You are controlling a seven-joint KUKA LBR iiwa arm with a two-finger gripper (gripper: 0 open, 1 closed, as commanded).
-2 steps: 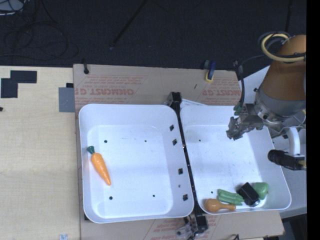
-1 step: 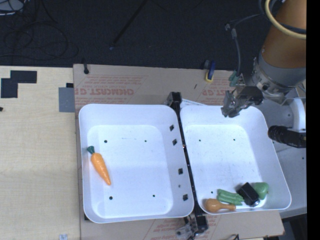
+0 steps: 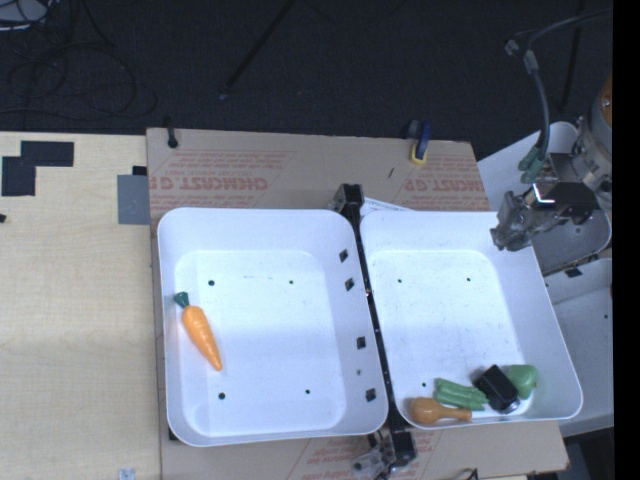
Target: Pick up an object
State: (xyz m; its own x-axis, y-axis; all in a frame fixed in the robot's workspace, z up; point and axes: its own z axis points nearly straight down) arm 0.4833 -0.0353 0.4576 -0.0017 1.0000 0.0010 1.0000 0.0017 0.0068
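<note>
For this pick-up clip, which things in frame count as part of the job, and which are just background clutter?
Part of the job:
- gripper, over the right bin's far right rim
- carrot in the left bin
- green vegetable, black object, orange gourd-like piece and light green piece, clustered in the right bin's near corner

Just lying about:
- cardboard sheet under the bins
- blue and yellow clamp
- cables on the dark floor

Smooth white plastic bins [image 3: 455, 268] on matt brown cardboard [image 3: 300, 173]
</note>
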